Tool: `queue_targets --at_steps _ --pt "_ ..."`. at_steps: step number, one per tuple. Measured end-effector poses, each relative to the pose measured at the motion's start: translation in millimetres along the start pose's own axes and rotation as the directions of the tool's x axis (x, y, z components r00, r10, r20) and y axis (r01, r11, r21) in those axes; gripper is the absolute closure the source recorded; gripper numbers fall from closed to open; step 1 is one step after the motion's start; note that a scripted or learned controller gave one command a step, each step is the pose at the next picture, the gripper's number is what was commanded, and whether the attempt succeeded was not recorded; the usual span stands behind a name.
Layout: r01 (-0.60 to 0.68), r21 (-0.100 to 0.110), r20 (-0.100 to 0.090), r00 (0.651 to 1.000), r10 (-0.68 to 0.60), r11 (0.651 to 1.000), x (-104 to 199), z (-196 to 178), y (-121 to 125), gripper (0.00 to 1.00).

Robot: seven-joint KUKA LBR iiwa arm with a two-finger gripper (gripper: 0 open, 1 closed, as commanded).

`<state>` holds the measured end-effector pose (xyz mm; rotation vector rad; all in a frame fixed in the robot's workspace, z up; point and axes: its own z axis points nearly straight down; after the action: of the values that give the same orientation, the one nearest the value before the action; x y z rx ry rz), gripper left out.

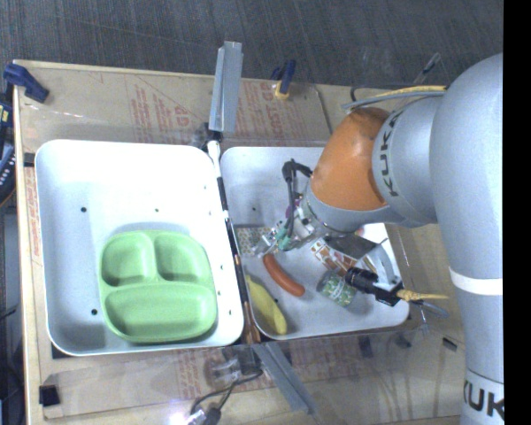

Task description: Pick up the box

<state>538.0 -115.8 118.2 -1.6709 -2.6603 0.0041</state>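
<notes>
Overhead, the arm (398, 166) reaches into the right bin (248, 171), its gripper (288, 233) near a sausage (283, 275) and banana (267, 307), jaw state unclear; a green tray (157, 286) fills the left bin (71, 175).

Robotics lab: plywood bench (142, 104) (clamped at corners), twin white bins (62, 175), grey KUKA arm (460, 175), loose cables.

Both bins (71, 175): smooth white plastic, slight sheen. Green divided tray (157, 283): matt plastic. Surface (142, 104): bare, pale wood-like board with printed red lines. Arm (465, 149): glossy grey shell, shiny orange band. Sausage (283, 274) and banana (267, 306): smooth, plastic-looking.
</notes>
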Motion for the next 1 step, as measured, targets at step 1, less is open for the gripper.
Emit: queue_targets --at_steps 1 --pt "0.069 -0.003 0.0 0.998 -0.069 0.998 -74.2 -130.8 5.7 1.0"
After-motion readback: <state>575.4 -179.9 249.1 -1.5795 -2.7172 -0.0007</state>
